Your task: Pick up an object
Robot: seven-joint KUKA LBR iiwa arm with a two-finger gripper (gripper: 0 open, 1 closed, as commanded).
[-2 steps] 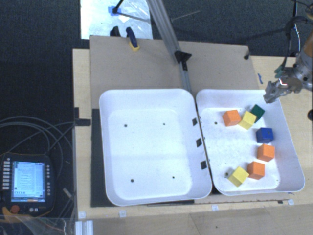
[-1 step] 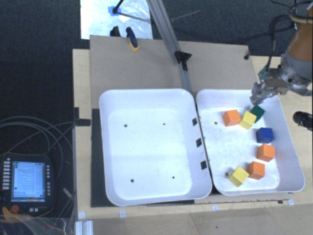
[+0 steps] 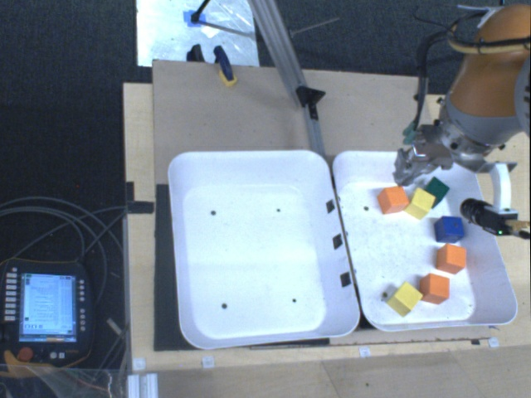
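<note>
Two fingers (image 3: 412,168) above blocks (image 3: 394,199)

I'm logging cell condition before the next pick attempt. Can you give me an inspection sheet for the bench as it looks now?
Surface: bench bears the left bin and right bin, side by side.
Job's things: all in the right bin: three orange cubes, two yellow cubes, blue cube, green cube.
Clutter: blue and yellow clamp at the bench's far edge.
Grippers: gripper low over the right bin's far end, beside the orange and green cubes; grasp can't be told.
Cables: loose loops on the floor left of the bench; black cables on the arm.
Surroundings: pendant with lit screen lower left; slanted metal pole.
</note>
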